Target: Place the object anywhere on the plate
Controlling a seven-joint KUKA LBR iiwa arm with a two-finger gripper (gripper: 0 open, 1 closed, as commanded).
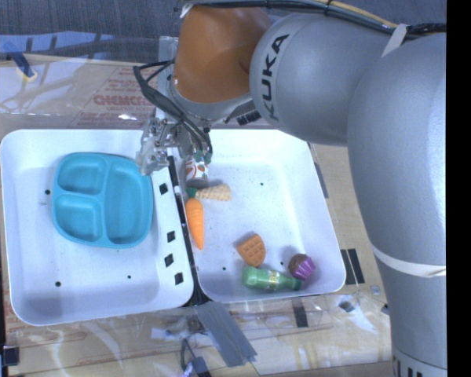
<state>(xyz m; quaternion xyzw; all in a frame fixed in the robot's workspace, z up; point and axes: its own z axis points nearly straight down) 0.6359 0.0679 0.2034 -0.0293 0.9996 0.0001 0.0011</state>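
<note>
A blue plate [102, 199] with three compartments lies in the left bin [31, 289], with nothing on it. My gripper [175, 149] hangs over the wall between the two bins, near their far end and just right of the plate's upper right corner. Right under it in the right bin [282, 171] lie a toy ice cream cone [211, 192] and an orange carrot [195, 222]. A small coloured piece [196, 169] shows at the gripper's lower edge; whether it is held is unclear.
Nearer the front of the right bin are a waffle-like orange piece [251, 250], a green bottle [271, 279] lying on its side and a purple piece [301, 267]. The big grey arm covers the right side of the bench.
</note>
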